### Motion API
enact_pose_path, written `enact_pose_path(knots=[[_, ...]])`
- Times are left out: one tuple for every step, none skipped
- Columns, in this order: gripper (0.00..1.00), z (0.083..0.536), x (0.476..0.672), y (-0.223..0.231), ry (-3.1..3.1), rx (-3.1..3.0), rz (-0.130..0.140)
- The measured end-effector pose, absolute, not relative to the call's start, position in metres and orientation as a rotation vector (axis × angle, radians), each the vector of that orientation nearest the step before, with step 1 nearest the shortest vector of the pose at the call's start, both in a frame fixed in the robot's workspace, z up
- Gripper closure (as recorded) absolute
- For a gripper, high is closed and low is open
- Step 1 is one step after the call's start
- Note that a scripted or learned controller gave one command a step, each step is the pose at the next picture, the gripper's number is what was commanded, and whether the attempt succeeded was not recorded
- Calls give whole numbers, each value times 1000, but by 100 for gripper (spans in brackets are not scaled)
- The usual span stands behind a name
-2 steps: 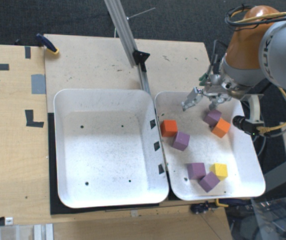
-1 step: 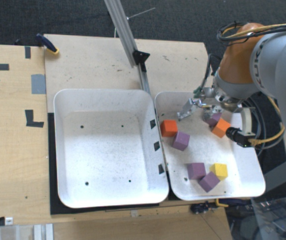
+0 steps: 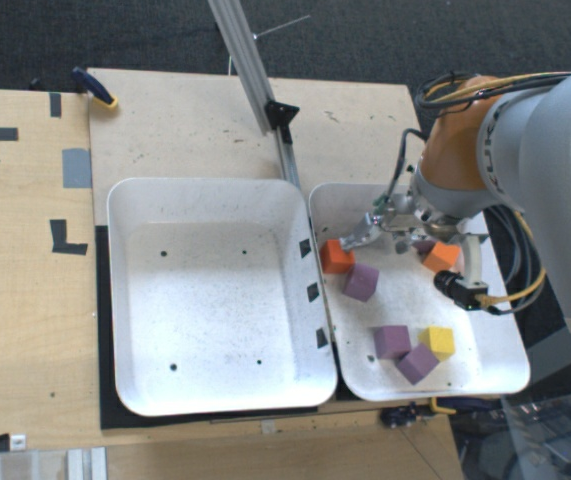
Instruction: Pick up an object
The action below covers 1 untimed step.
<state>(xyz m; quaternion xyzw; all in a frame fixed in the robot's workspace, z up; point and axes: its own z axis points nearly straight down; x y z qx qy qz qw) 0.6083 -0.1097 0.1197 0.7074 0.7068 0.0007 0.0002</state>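
Observation:
In the right bin [image 3: 505, 368] lie several small blocks. An orange cube [image 3: 337, 257] sits by the bin's left wall, with a purple cube [image 3: 361, 282] just right of and below it. Two more purple cubes [image 3: 392, 341] [image 3: 417, 364] and a yellow cube [image 3: 441, 341] cluster near the front. Another orange block [image 3: 442, 256] lies partly under the arm's wrist. My gripper [image 3: 389, 230] hangs low over the bin's back half, between the two orange blocks, and I see nothing held in it.
The left bin [image 3: 125, 268] stands beside the right one, sharing a raised middle wall. A slanted metal rail [image 3: 250, 58] runs down to the bins' back edge. Black cables [image 3: 510, 288] loop off the arm over the right bin's right side.

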Motion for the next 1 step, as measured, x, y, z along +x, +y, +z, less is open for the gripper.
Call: enact_pose_path(knots=[[100, 133, 609, -109, 2222, 2216, 4]])
